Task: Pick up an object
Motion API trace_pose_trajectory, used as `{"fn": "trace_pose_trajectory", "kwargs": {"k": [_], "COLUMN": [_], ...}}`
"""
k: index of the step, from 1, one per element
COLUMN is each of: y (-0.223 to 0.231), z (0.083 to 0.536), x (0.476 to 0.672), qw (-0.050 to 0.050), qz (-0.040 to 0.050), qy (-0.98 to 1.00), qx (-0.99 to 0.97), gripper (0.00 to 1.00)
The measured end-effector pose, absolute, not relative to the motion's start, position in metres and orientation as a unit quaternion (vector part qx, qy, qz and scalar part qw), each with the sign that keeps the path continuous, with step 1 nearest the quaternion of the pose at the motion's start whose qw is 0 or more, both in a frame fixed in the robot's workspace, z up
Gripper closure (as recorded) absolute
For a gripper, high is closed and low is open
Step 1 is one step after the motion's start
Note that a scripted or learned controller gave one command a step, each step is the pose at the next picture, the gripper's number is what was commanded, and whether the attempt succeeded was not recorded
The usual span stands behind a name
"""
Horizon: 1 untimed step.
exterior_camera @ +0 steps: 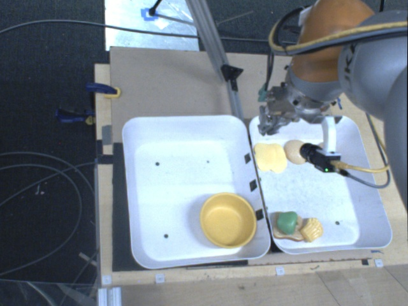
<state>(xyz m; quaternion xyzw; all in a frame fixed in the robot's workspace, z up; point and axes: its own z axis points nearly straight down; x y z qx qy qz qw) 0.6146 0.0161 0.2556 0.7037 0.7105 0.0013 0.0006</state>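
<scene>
Pale yellow slab (270,157), long axis toward the tool (273,123).

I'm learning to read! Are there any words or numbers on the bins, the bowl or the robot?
None can be read.
The yellow bowl, the two white bins and the robot arm all look plain.
The blue tape on the floor is too small to tell.

Arm (357,50): cut off by right and top edges. Right bin (357,234): far rim hidden under the wrist. Gripper (273,123): finger state indiscernible. Green item (287,221): identity unclear.
</scene>
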Motion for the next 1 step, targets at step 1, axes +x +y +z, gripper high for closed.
{"fn": "trace_pose_trajectory", "kwargs": {"k": [1], "y": [0.0642], "z": [0.257], "x": [0.6206], "qw": [0.001], "qz": [0.0015], "qy": [0.71], "qx": [0.704], "gripper": [1.0]}}
